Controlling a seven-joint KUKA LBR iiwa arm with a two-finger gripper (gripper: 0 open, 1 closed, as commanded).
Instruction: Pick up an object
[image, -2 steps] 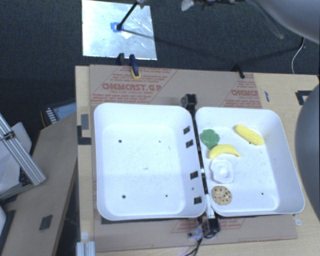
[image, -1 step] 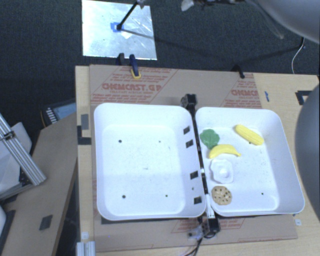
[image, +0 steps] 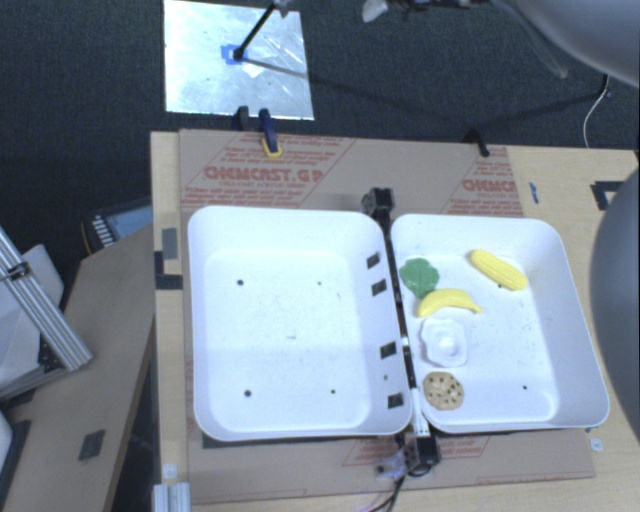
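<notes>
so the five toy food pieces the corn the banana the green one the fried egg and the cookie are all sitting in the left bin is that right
Not quite. The camera view shows all five in the right bin, not the left: the corn, the banana, the green piece, the fried egg and the cookie. They cluster along its left side, near the divider between the bins.

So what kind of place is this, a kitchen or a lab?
Probably a robotics lab: two white bins clamped on a cardboard-covered bench, toy food such as a banana and cookie, dark carpet.
</notes>
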